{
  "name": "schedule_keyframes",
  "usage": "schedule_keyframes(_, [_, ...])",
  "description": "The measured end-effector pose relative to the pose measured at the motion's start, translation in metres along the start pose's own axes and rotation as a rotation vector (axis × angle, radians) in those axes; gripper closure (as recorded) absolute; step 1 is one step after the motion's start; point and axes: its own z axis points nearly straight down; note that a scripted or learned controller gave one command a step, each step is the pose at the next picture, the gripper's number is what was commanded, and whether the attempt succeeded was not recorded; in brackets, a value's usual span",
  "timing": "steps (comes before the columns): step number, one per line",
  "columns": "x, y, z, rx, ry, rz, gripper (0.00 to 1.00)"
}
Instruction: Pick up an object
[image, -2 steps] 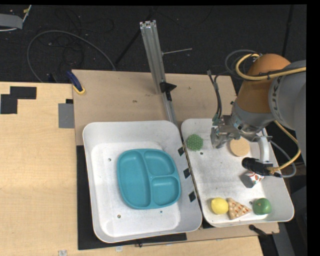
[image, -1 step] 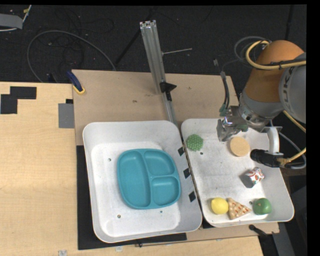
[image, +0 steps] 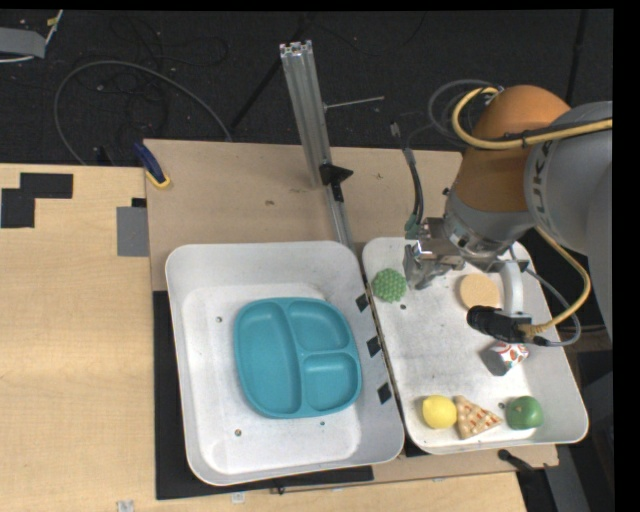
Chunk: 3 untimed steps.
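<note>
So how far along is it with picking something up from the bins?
Done: the arm has reached over the right bin, and the gripper is low near the green ball. In hand: nothing visible between its fingers. Left: the actual grab and lift. The ball, the lemon, the pizza slice and the lime all lie in the bin, and the blue tray sits in the left one.

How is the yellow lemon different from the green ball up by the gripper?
The lemon is yellow and smooth; the green ball is green and bumpy-looking. The lemon lies at the near end of the right bin, touching the pizza slice toy; the green ball sits at the bin's far left edge, beside the gripper. Both are small, roundish, and lie in the same bin.
</note>
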Motion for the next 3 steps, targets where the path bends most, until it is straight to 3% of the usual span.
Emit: schedule_keyframes(3, [0.145,0.005,-0.025,-0.003,0.000,-0.001,1.00])
